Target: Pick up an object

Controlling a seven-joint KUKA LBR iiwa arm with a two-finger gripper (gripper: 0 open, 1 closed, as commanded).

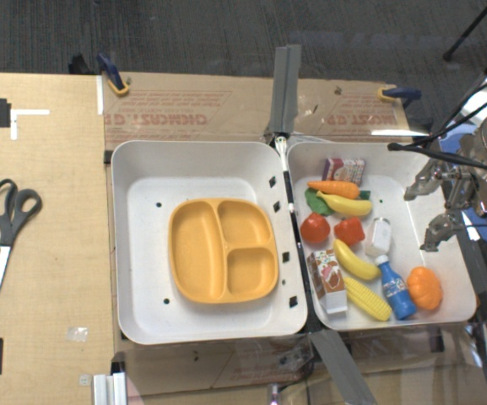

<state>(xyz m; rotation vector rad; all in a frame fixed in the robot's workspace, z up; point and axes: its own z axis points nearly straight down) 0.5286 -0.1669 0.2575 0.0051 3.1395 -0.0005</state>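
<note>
Metal two-finger claw (440,205), fingers spread and pinching nothing, hangs over the right white plastic bin's (395,160) 3 o'clock edge; nearest pick, small round orange plastic pumpkin (425,287), sits at claw's 6 o'clock.

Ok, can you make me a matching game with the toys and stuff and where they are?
Things:
1. scissors
2. yellow plate
3. pumpkin
4. blue bottle

Places:
A. alone in the left bin
B. near right corner of the right bin
C. on the bench, left of both bins
D. between the corn and the pumpkin

Pairs: 1-C, 2-A, 3-B, 4-D
</note>
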